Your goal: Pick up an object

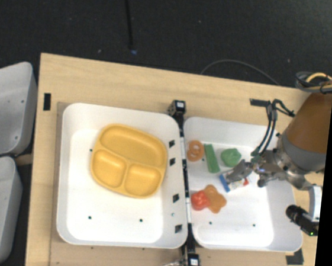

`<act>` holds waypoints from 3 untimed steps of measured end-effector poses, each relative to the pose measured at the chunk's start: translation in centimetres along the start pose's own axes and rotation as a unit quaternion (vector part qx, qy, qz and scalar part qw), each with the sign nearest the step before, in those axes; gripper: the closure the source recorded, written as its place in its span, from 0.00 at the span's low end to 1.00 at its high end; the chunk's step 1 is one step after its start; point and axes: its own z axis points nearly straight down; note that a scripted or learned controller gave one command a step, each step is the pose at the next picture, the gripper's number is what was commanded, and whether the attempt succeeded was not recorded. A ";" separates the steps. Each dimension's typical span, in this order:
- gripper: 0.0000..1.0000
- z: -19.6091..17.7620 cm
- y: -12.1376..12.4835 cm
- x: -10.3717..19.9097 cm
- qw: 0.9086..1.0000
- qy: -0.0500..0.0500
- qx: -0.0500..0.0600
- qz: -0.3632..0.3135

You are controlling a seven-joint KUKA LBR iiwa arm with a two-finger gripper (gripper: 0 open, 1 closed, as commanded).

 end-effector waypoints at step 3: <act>0.00 10.0 0.1 0.4 1.000 -0.002 -0.003 0.000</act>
